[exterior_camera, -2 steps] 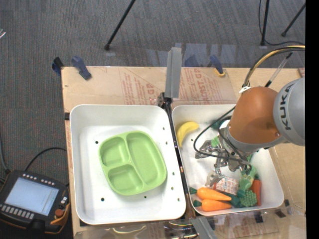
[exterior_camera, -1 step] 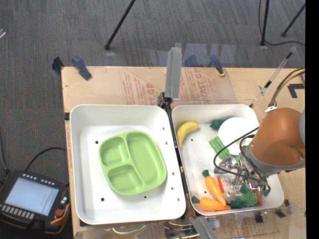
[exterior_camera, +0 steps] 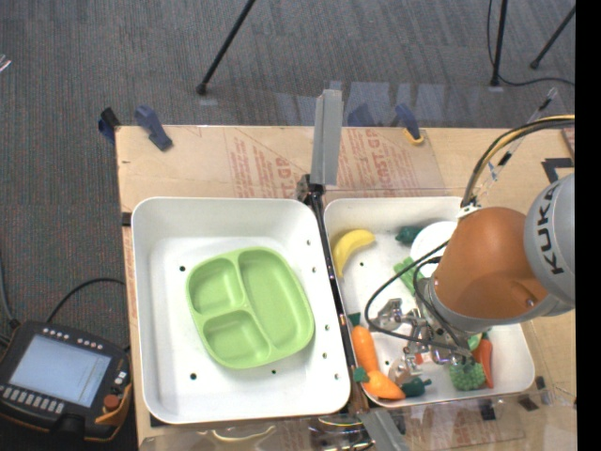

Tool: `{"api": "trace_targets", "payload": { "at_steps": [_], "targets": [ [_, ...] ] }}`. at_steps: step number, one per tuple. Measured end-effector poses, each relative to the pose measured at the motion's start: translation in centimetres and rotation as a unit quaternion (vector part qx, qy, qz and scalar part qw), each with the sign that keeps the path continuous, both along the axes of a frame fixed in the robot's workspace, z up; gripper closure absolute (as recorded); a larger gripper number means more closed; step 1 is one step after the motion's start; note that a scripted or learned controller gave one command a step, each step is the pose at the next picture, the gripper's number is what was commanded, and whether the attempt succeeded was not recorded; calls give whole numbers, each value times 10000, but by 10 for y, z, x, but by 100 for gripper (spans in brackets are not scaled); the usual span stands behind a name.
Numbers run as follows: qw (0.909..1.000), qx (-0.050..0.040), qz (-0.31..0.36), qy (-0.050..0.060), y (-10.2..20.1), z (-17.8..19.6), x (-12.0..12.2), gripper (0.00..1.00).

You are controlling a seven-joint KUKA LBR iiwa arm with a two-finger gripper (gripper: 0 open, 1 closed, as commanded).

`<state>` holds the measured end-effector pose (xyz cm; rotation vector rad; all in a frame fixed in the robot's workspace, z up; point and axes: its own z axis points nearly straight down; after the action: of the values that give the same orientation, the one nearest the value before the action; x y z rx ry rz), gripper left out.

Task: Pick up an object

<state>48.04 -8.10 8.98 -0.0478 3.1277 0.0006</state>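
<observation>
The right bin (exterior_camera: 427,205) holds toy food. A yellow banana (exterior_camera: 352,245) lies near its back left. Two orange carrots sit along the left wall, one (exterior_camera: 364,348) upright in the picture, one (exterior_camera: 385,384) at the front corner. A green broccoli (exterior_camera: 467,375) and a red-orange piece (exterior_camera: 485,354) lie at the front right. My gripper (exterior_camera: 420,344) hangs low over the front middle of this bin, just right of the carrots and left of the broccoli. The arm's orange band (exterior_camera: 484,266) hides part of the bin. Nothing shows as held.
A white round dish (exterior_camera: 432,239) and small dark green pieces (exterior_camera: 408,234) sit at the back of the right bin. The left bin (exterior_camera: 160,224) holds a light green divided plate (exterior_camera: 250,305). A grey post (exterior_camera: 327,144) stands behind the bins' shared wall.
</observation>
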Motion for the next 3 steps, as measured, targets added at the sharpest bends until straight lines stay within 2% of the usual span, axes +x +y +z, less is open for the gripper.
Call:
{"api": "trace_targets", "payload": {
  "at_steps": [1,2,3],
  "targets": [
    [9993,7,-361,64,1,-3,51,0],
    [9999,3,79,65,-91,-2,57,0],
    [9992,14,402,59,7,-2,109,0]
  ]
}}
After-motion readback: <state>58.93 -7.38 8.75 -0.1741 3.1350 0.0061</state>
